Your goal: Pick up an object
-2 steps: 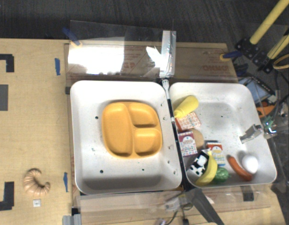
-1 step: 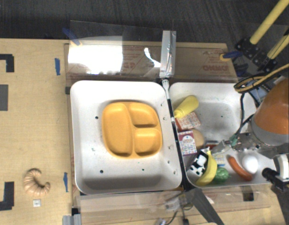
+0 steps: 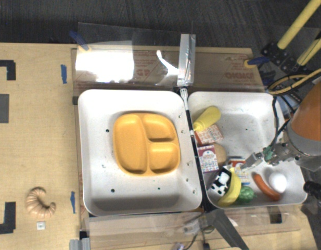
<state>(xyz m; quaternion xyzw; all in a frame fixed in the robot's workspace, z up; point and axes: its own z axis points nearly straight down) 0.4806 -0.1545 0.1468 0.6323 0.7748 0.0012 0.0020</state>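
Camera view: nearest edge of right bin [image 3: 264,102] held banana [image 3: 234,187], black-and-white toy [image 3: 219,182], green item [image 3: 246,194], sausage [image 3: 266,186], white ball [image 3: 278,181]. My pincer [image 3: 252,161] hovered just above them, over a small card; can't tell if fingers were apart or together. Farther back: snack packets [image 3: 208,146], yellow bottle [image 3: 206,118]. Left bin [image 3: 92,139] held yellow tray [image 3: 146,142].

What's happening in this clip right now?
The arm reaches in from the right over the right bin, its gripper low among a pile of toys: a banana, a hot dog, a yellow bottle. Nothing is visibly held. The left bin holds a yellow divided tray.
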